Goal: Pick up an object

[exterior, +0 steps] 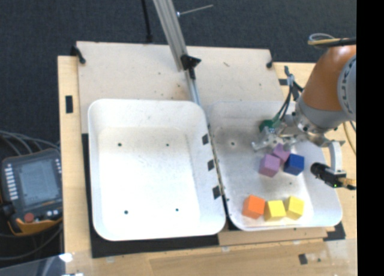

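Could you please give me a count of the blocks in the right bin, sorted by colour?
Purple: 2
Blue: 1
Orange: 1
Yellow: 2
Total: 6 blocks, all in the right bin. The second purple one is partly hidden under the end effector.
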You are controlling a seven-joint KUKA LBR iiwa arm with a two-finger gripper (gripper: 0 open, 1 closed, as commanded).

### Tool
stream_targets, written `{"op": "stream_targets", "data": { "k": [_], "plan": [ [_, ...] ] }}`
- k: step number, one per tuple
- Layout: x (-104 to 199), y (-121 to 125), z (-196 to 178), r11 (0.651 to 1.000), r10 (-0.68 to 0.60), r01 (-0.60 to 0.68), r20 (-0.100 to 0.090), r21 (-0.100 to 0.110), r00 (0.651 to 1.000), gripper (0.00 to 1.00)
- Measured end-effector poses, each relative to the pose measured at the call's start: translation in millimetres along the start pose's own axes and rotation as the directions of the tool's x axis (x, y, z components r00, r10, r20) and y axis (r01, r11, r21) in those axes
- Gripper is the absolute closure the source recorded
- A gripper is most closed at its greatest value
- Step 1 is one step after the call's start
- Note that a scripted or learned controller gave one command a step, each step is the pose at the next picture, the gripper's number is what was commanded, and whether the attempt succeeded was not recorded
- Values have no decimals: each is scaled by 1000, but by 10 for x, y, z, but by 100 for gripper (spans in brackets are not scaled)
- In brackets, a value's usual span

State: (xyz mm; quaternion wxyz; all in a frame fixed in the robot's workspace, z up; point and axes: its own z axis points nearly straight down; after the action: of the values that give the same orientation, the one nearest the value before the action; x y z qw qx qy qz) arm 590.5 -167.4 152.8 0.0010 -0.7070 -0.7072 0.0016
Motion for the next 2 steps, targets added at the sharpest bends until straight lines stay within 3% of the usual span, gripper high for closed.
{"op": "stream_targets", "data": {
  "k": [1, 2],
  "plan": [
    [-35, 65, 238, 1000, 3, -3, 8, -27, 1000, 0],
    [-56, 74, 140, 999, 7, -7, 11, -32, 1000, 100]
  ]
}}
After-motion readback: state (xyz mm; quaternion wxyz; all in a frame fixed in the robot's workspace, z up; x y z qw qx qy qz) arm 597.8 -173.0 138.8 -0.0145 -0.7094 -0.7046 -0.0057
